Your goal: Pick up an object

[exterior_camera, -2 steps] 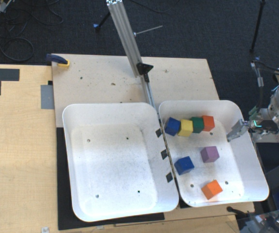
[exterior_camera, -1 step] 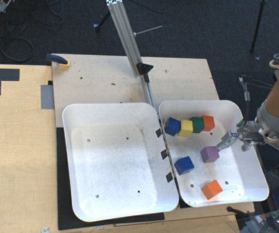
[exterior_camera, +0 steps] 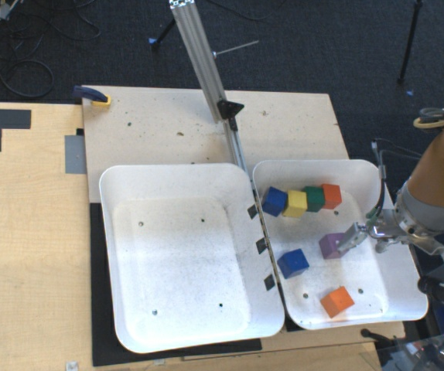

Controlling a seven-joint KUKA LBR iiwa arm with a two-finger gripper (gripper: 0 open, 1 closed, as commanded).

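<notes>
**Purple block sits at the gripper's tip, nine o'clock side**

- Nearest the lower edge: orange block (exterior_camera: 336,301) low in the right bin (exterior_camera: 408,304), about six o'clock from the gripper, well apart from it.
- Blue block (exterior_camera: 292,263) farther up, near the bin's left wall, off at roughly eight o'clock from the gripper.
- Gripper (exterior_camera: 355,238) reaches in from three o'clock, fingers pointing toward nine o'clock, low over the bin floor.
- Purple block (exterior_camera: 331,245) lies just at the fingertip end, on the nine o'clock side. It looks to be touching or nearly so; contact is not clear at this slant. It is roughly a cube, so no long axis matters.
- Jaws: the finger spread cannot be made out, and nothing is seen between them. Cannot tell whether anything is gripped.
- Farther back, at eleven o'clock from the gripper: a row of four blocks touching side by side, blue (exterior_camera: 274,201), yellow (exterior_camera: 295,203), green (exterior_camera: 314,197), orange-red (exterior_camera: 331,195).
- Left bin (exterior_camera: 129,207) lies beyond, toward nine o'clock.
- Judgement: purple block is the likely target.
</notes>
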